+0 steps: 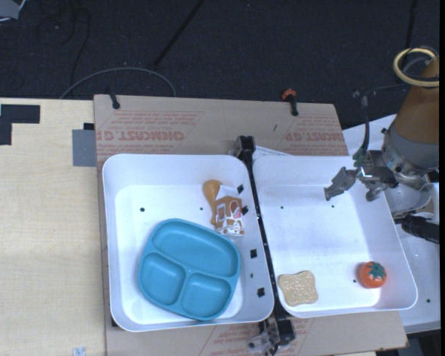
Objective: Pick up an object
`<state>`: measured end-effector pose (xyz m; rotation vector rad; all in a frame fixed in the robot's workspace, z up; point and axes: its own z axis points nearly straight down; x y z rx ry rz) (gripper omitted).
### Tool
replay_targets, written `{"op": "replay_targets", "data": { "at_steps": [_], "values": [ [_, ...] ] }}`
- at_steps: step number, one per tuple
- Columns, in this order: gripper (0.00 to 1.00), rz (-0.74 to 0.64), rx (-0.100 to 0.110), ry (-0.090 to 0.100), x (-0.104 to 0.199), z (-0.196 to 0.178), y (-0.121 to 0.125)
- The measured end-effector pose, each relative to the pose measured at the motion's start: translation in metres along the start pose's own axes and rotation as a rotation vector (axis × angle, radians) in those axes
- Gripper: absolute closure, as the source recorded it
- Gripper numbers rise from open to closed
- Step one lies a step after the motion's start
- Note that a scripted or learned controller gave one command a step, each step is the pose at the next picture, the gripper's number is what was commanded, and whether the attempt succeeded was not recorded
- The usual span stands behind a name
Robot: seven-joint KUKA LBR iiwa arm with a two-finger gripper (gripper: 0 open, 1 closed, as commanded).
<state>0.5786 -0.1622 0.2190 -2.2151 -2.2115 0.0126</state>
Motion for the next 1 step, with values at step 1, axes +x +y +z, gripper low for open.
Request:
{"op": "replay_targets", "data": {
  "at_steps": [1],
  "values": [
    [0.0,-0.002,-0.013,-0.002,-0.0002,-0.0067,0.0026]
  ]
}}
